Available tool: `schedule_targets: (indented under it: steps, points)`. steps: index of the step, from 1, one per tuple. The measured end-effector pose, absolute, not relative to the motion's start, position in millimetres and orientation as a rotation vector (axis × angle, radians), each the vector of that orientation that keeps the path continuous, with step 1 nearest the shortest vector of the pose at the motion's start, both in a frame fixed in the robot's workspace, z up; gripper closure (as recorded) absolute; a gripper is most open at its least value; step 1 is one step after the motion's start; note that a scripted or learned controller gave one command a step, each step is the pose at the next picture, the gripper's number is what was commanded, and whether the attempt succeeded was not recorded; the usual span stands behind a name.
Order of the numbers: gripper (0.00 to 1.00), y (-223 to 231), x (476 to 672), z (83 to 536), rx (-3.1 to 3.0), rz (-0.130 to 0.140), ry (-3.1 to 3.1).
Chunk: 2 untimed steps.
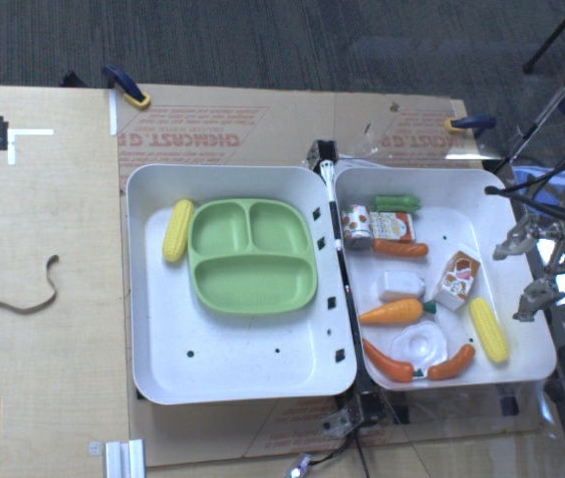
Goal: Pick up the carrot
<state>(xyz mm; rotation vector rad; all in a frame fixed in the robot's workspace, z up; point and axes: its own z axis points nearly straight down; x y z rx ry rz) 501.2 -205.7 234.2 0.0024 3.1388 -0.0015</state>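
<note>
The carrot [392, 314], orange with a small green stub at its right end, lies on its side in the middle of the right bin [521, 371]. It rests between a white block above it and a clear round lid below it. My gripper [524, 273] hangs over the right rim of that bin, well to the right of the carrot. Its two metal fingers [517, 242] stand apart, open, with nothing between them.
Around the carrot are an orange-red sausage [402, 250], a small can [356, 226], a green item [396, 203], a juice carton [457, 279], a corn cob [488, 330] and red chilli pieces [386, 360]. The left bin [152, 366] holds a green divided plate [253, 257] and another corn cob [176, 230].
</note>
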Motion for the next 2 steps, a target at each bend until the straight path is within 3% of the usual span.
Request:
schedule_targets:
  steps: [1, 2]
  points:
    - [0.0, -116, 490.5, 141, 0.145, 0.001, 3.138]
    - [0.0, -94, 482.9, 95, 0.392, -0.005, 3.099]
